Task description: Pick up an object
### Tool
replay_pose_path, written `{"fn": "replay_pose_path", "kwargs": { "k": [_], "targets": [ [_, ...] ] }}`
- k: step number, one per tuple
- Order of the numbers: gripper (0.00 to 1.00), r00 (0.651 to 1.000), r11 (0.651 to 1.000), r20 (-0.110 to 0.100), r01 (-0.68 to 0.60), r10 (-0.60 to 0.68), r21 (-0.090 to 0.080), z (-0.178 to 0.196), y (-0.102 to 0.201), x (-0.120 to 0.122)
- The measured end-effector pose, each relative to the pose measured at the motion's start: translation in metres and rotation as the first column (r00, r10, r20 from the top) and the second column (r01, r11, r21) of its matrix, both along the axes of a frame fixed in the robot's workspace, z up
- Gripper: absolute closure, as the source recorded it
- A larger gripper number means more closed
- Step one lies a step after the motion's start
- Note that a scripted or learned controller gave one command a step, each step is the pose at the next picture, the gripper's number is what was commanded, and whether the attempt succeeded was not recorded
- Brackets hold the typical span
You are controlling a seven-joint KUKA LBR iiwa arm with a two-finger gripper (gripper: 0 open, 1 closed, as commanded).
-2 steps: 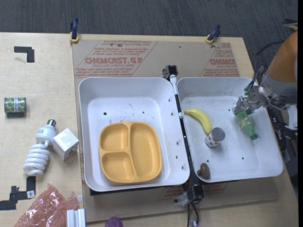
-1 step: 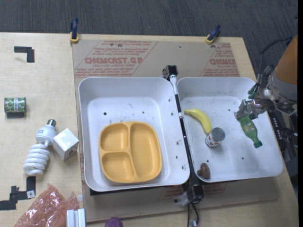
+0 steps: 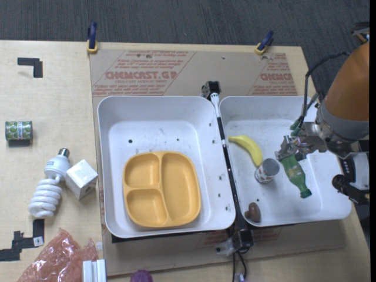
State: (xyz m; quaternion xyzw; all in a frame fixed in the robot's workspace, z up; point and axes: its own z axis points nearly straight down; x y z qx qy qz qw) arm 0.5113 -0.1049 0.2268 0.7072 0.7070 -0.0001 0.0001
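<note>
Bottle (image 3: 296, 177) lay directly below our pincer (image 3: 288, 151), neck slanting away down-right; we couldn't tell the pincer's grip state.

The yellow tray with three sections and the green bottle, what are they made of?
The yellow three-section tray looks like moulded plastic: one even colour, rounded edges, a dull matte surface. The green bottle lying in the right bin looks see-through and a bit shiny, so likely plastic, though it could be glass.

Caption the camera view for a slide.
KUKA arm's gripper over the right bin, above a green bottle, near banana and cup.
</note>
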Motion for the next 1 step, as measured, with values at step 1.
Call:
{"fn": "replay_pose_path", "kwargs": {
  "k": [1],
  "targets": [
    [1.00, 1.000, 1.000, 0.000, 0.001, -0.001, 0.000, 0.0035, 0.0538, -0.0332]
  ]
}}
